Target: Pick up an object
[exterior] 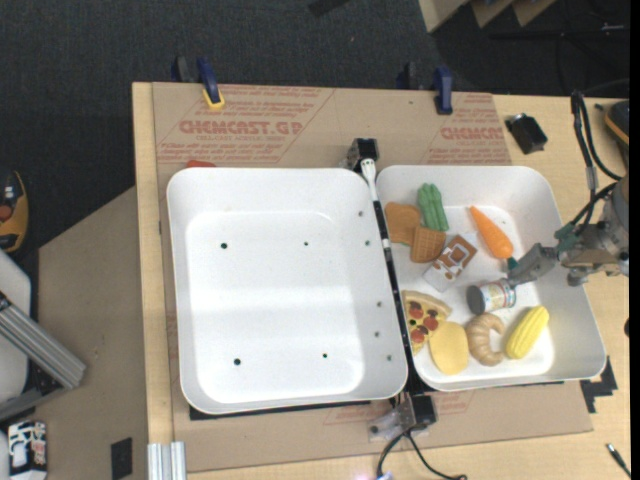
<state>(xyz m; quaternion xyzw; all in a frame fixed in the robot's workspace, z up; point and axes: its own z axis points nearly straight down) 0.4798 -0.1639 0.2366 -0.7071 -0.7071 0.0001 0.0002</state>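
Note:
The right white bin [570,358] holds several toy foods. Among them are a green vegetable [432,208], an orange carrot [491,231], a brown toast piece [403,222], a small silver jar [492,295], a croissant [487,336] and a yellow corn cob [527,331]. My gripper [528,263] reaches in over the bin's right side. Its tip sits just above and to the right of the jar and below the carrot. Nothing can be made out between its tips.
The left white bin [280,288] lies beside the right one, with a black hinge strip [385,258] between them. A pizza slice [425,315], a yellow disc [450,349] and a brown-and-white block [457,256] fill the right bin's left half. Blue clamps [210,83] hold the board's back edge.

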